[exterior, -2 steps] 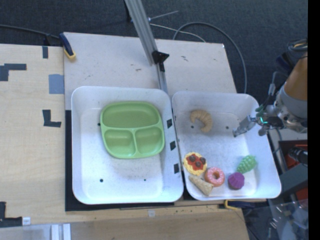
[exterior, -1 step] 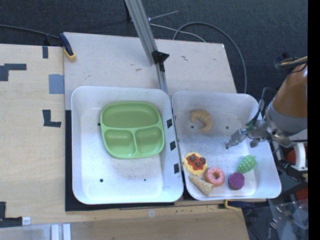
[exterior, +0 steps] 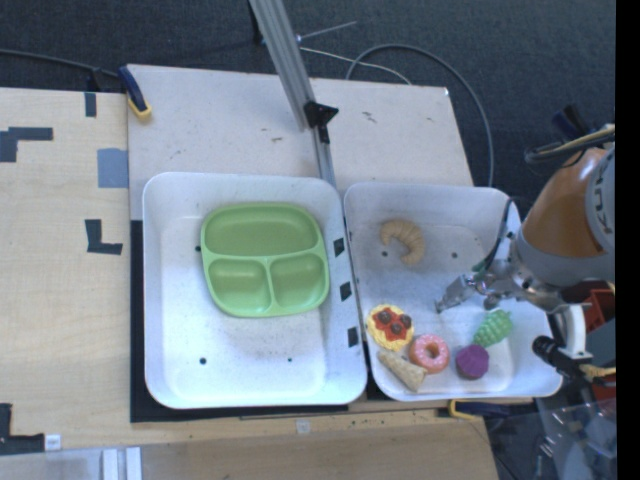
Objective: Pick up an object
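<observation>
Green ridged toy [exterior: 492, 327] in right bin, fingers [exterior: 452, 297] nearby, empty, opening unclear

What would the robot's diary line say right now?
gripper over right bin | nothing held | croissant, donut in bin | green plate in left bin

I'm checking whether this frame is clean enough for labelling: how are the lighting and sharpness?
Camera view: bright, even light; the right bin looks slightly washed out, the green tray casts only a faint shadow; the whole frame is mildly soft, so the gripper and the small toy foods lack fine detail.
</observation>
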